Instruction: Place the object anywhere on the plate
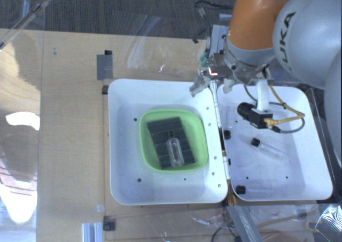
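My end effector point(214, 78) hangs over the far rim of the bins, right above the seam where the left bin point(120, 145) meets the right bin point(315, 177). From this high slanted view I cannot tell how it is set, and I see nothing carried under it.

The green plate point(145, 134) sits in the middle of the left bin. On it lies a dark ridged block point(163, 134), and on the near part of that block a clear vial point(175, 151) rests lengthwise, well inside the plate's rim. A second clear vial point(267, 148) with a dark cap lies in the right bin, well apart from the plate, near a black fitting point(255, 115) on a yellow cable.

If the vial on the plate is my object, I judge the placing done, and the sound move is to rise straight up, clear of the seam and the plate's rim. If the vial in the right bin is meant, I should approach across its short axis, square to its length, since a smooth cylinder rolls away from an off-centre pinch.
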Robot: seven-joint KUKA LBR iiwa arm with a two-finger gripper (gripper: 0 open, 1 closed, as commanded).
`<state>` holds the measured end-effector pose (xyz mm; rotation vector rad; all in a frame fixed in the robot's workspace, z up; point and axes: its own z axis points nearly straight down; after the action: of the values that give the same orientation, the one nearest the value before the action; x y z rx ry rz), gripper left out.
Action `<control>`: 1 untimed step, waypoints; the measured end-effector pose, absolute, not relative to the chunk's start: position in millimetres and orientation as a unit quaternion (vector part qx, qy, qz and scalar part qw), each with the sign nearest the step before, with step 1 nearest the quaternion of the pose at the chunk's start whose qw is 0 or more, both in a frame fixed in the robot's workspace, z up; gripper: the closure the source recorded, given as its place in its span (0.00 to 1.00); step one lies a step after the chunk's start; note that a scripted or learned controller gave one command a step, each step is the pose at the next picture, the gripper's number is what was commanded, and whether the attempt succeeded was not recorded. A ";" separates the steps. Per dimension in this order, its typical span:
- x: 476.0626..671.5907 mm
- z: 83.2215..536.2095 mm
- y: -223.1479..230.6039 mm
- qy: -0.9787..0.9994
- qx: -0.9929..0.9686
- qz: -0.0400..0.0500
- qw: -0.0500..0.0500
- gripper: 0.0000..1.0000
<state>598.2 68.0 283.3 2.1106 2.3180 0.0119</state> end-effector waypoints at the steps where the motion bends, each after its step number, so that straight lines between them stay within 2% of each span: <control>1: 612.8 302.4 146.7 0.725 0.689 0.004 0.003 0.00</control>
<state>612.8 146.7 302.4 2.1606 2.2733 0.0134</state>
